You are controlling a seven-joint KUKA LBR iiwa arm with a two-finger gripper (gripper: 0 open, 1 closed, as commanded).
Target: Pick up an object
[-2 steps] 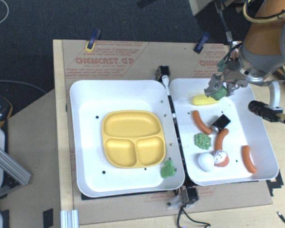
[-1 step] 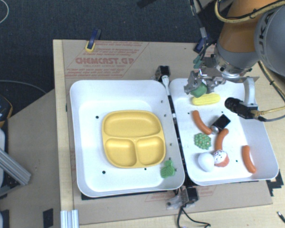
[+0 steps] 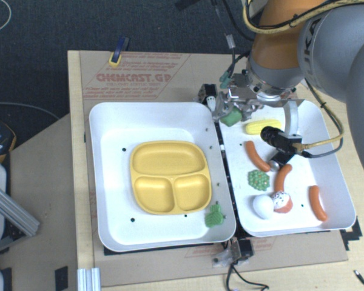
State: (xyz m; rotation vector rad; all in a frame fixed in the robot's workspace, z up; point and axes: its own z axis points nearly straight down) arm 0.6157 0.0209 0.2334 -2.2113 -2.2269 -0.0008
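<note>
Your tool [image 3: 232, 107] stands over the top left corner of the right bin [image 3: 335, 174], close to the wall between it and the left bin [image 3: 106, 162]. A small green piece [image 3: 232, 119] lies directly under the tip of the tool, touching it or almost touching it. From this view you cannot tell how wide the tool is, and you cannot tell if it grips the green piece or only hangs over it.

Just to the right of the green piece you see a yellow cob [image 3: 259, 127]. Below the cob lies the first sausage [image 3: 256, 156], orange and slanted. Under its lower end sits a bumpy green broccoli [image 3: 258, 179]. The second sausage [image 3: 283, 176] lies just beside the broccoli on the right. Its lower end comes down to a white and red mushroom [image 3: 283, 204], and a white egg [image 3: 262, 206] touches the mushroom on the left. The third sausage [image 3: 318, 202] lies apart from these, near the right wall.

In the middle of the left bin you see a yellow plate [image 3: 170, 177] with three compartments. A green lump [image 3: 214, 216] lies just beside its lower right corner.

Both bins rest on the surface [image 3: 139, 71], a brown sheet with red print. A blue and yellow clip [image 3: 117, 52] sits at its top edge.
</note>
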